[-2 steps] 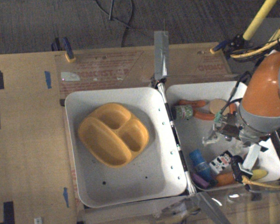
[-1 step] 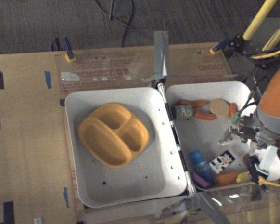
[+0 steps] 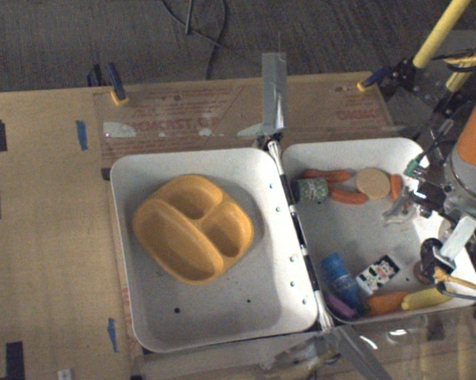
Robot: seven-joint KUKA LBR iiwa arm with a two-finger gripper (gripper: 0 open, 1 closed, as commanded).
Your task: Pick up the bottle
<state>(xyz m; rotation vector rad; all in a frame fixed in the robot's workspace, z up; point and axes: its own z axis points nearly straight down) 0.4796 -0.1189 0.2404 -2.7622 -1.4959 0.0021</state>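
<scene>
The blue bottle [image 3: 337,272] lies in the right bin [image 3: 346,152], near its left wall and toward the near edge, just left of a small black-and-white carton [image 3: 377,274]. The pincer [image 3: 403,206] hangs over the bin's right side, well apart from the bottle; its opening I cannot tell. An orange divided tray [image 3: 193,227] rests in the left bin [image 3: 138,176].
</scene>
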